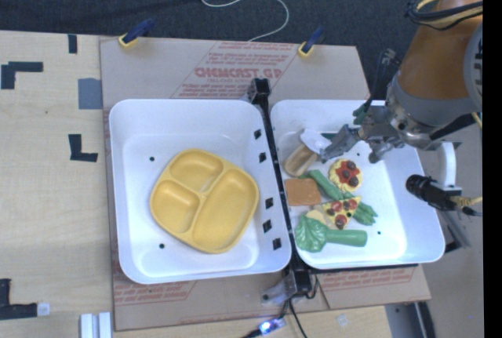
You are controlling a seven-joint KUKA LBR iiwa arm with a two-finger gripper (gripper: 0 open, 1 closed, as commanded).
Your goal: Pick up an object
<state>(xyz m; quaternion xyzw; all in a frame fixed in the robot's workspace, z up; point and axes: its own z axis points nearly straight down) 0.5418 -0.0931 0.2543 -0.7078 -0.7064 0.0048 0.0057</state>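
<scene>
My gripper (pixel 358 150) hangs over the upper middle of the right bin (pixel 416 238), open, with nothing between its fingers. Just below it lies a toy pizza slice (pixel 346 172) with red toppings. Left of the gripper sit a tan bread roll (pixel 298 161) and a small white piece (pixel 313 141). Lower down are a brown square slice (pixel 302 191), a green bean-like piece (pixel 325 183), a second pizza slice (pixel 337 210) and a green broccoli toy (pixel 314 234) with a long stalk (pixel 349 238).
A yellow divided plate (pixel 205 200) lies in the left bin (pixel 133 125). A black divider (pixel 271 164) runs between the two bins. Both bins rest on cardboard (pixel 227 70) held by clamps at the back. The toys crowd the right bin's left half.
</scene>
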